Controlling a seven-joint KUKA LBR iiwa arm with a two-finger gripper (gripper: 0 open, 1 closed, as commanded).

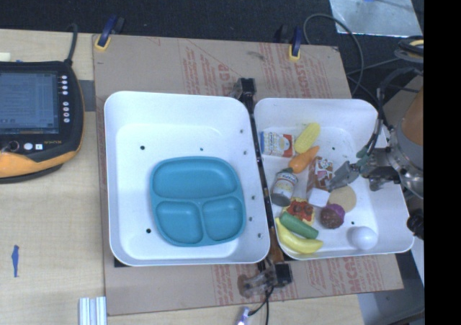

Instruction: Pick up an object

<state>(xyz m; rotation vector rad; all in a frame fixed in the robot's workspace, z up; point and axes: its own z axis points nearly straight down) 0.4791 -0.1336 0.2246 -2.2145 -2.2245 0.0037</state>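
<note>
The right white bin (pixel 371 111) holds several toy foods. Among them are a yellow corn cob (pixel 307 136), an orange carrot (pixel 304 159), a white carton (pixel 276 142), a small can (pixel 284 184) and a red-and-white packet (pixel 323 171). Nearer the front lie a purple round piece (pixel 332 216), a white ball (pixel 361 236), a banana (pixel 300 244) and a green cucumber (pixel 300 227). My gripper (pixel 351 171) reaches in from the right, over the bin's right half, just beside the packet and above a tan disc (pixel 347 199). I see nothing held.
The left white bin (pixel 126 118) contains a blue divided plate (pixel 197 199). A teach pendant (pixel 32 118) lies on the bench at far left. Clamps (pixel 246 88) join the bins at the back and front. Cables run behind the right bin.
</note>
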